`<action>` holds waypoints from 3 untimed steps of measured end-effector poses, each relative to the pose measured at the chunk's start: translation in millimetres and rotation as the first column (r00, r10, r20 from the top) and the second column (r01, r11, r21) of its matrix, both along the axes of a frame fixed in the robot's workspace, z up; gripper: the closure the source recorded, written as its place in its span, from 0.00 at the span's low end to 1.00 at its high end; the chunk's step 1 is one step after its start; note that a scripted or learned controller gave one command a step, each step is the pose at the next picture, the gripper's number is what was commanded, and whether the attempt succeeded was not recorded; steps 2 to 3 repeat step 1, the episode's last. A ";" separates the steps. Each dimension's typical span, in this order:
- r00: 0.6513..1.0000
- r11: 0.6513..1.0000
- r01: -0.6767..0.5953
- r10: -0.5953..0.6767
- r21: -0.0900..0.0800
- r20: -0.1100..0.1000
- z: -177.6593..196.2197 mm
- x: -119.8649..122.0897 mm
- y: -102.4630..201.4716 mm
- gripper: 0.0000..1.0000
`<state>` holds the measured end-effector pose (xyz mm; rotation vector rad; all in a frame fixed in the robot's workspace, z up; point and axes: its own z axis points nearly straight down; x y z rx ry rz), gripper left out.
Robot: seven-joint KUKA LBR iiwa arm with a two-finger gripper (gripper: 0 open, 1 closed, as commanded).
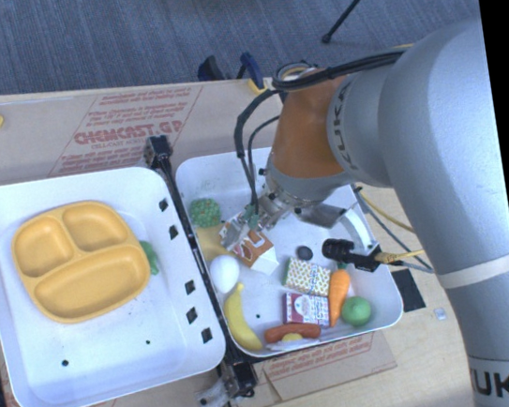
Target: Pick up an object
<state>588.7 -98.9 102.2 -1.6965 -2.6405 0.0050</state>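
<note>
From my seat, nearest the camera in the right bin (393,305) I see a red sausage (291,333), a banana (237,314), a red packet (306,309), a carrot (338,295) and a green lime (356,311). Behind them sit a patterned box (307,277) and a white egg (224,273). Further back, the gripper (245,232) hangs over a small orange-and-white carton (257,245), seemingly touching it; I cannot tell its opening. Green broccoli (205,212) lies just beyond. In the left bin (1,283) rests a yellow divided tray (78,259)
</note>
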 end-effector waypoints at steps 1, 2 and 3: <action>0.999 0.999 -0.047 0.047 0.001 0.005 115.8 18.0 54.4 1.00; 0.999 0.999 -0.047 0.047 0.001 0.005 115.8 18.0 54.4 1.00; 0.999 0.999 -0.047 0.047 0.001 0.005 115.8 18.0 54.4 1.00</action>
